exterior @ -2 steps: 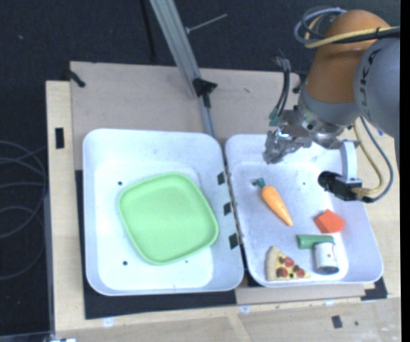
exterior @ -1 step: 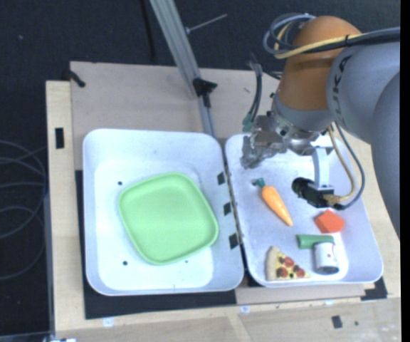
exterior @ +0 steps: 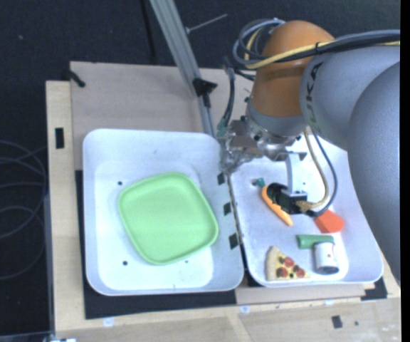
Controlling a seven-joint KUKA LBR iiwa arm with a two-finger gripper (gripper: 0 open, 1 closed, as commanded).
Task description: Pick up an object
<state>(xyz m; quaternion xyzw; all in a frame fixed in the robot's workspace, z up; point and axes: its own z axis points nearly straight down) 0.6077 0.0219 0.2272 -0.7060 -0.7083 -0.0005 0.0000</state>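
Note:
My gripper (exterior: 231, 157) hangs over the far left corner of the right bin (exterior: 365, 244), close to the wall it shares with the left bin. Nothing shows between its tips. In the right bin lie an orange carrot-shaped toy (exterior: 277, 206), an orange chunk (exterior: 329, 223), a small green piece (exterior: 307, 241) joined to a white cylinder (exterior: 326, 256), and a pizza slice toy (exterior: 284, 265). The carrot lies below and to the right of the gripper, apart from it.
A light green square plate (exterior: 166, 216) lies in the left bin (exterior: 102, 191). A slanted metal rail (exterior: 180, 48) runs from the top down to the bins' far edge. The big grey and orange arm (exterior: 333, 84) covers the right bin's far right part.

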